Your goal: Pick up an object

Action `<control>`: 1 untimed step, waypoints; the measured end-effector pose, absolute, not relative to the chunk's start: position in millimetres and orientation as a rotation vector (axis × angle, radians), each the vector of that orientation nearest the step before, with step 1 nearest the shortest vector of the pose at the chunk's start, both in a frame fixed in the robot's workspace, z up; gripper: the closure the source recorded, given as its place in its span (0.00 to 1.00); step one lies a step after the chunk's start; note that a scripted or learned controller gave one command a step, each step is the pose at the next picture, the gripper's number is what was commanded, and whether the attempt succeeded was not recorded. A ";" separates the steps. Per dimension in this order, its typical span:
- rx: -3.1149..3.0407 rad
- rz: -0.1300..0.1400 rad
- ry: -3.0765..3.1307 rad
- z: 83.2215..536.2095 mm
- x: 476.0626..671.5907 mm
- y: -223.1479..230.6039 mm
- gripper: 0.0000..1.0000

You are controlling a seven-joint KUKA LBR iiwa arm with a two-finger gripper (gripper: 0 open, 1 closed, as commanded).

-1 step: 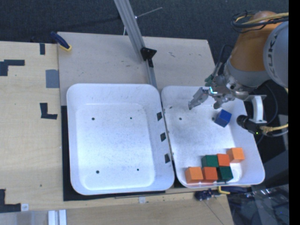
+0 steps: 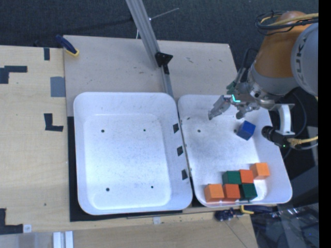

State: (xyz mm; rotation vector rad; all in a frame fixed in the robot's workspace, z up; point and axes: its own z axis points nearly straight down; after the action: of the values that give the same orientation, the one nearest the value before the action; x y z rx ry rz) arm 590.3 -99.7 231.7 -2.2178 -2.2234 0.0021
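My gripper [image 2: 228, 112] hangs over the far part of the right bin [image 2: 212, 149], with its fingers spread open and nothing between them. A blue cube [image 2: 246, 129] lies tilted on the bin floor just to the near right of the gripper, apart from the fingers. Several orange and green blocks [image 2: 235, 184] are clustered in the near right corner of this bin, among them an orange one [image 2: 213, 191] at the cluster's left end and another orange one [image 2: 260, 169] at the right wall.
The left bin [image 2: 77, 107] sits beside the right one. A slanted metal pole [image 2: 147, 30] with a black clamp [image 2: 164, 59] ends at the bins' far edge. A blue and yellow tool [image 2: 67, 44] lies at the bench's far left.
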 end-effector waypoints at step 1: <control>-2.217 0.008 -2.220 176.9 599.2 -99.0 0.00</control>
State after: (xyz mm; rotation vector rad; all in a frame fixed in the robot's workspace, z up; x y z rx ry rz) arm 599.2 -99.0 176.9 -2.2166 -2.2200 0.0083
